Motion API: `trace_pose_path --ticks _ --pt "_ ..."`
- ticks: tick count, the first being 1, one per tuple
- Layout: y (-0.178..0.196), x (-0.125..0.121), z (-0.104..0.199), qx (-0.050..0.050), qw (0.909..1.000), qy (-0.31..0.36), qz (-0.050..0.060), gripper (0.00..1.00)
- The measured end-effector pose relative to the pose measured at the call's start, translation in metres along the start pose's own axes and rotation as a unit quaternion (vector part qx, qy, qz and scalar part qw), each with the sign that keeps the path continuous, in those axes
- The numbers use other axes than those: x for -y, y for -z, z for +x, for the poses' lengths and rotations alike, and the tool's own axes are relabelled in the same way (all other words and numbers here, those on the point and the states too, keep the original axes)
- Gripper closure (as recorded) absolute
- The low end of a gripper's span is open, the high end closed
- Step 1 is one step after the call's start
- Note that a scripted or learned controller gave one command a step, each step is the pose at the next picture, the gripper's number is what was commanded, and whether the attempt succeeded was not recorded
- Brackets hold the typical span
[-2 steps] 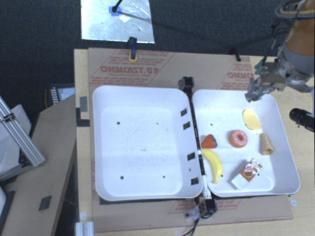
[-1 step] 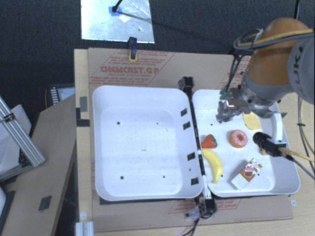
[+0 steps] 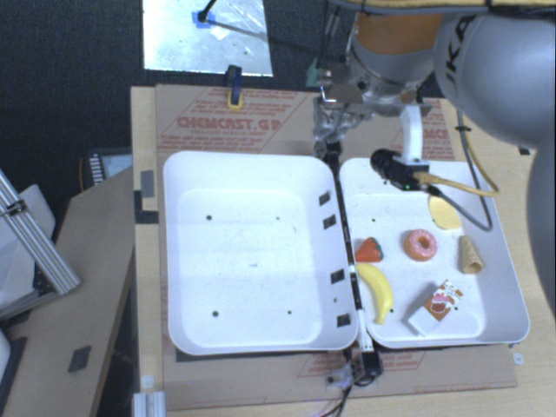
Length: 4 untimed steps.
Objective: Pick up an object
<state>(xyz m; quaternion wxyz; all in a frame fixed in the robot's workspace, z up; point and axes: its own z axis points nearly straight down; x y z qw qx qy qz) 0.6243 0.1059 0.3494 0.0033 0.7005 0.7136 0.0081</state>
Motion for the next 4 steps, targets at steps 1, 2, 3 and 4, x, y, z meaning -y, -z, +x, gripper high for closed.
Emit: trace_pose_path --ticks 1,2,3,4 --pt "-0.069 0.018 0.091 0.002 0.9999 -0.003 0.011 1.00" --pt "-0.066 0.015 0.084 0.003 0.9999 -0.008 0.008 0.00" --pt "-0.165 -0.011 0.091 0.004 0.9999 -0.007 0.010 0.00" --pt "-0.058 -0.048 0.111 0.001 1.0000 -0.006 0.001 0.00"
